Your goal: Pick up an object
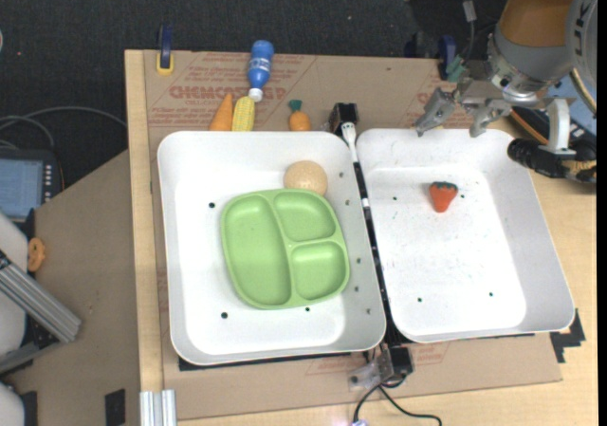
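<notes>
Green divided plate (pixel 285 249) sits in left bin (pixel 190 225), beige round object (pixel 305 176) touching its far edge. Strawberry (pixel 443 195) lies alone in right bin (pixel 531 263), far half. Hand (pixel 462 113) hovers above right bin's far rim, fingers spread, nothing between them. Step: approach, pre-grasp. Next move: shift toward strawberry, descend, straddle it, then pinch.

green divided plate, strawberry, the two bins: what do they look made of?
Green divided plate: likely moulded plastic, matte, one even colour, rounded compartment ridges.
Strawberry: probably a plastic or rubber toy; flat red, green top, too small to be sure.
Bins: seemingly thin white plastic, smooth, faint sheen, rounded lips.
</notes>
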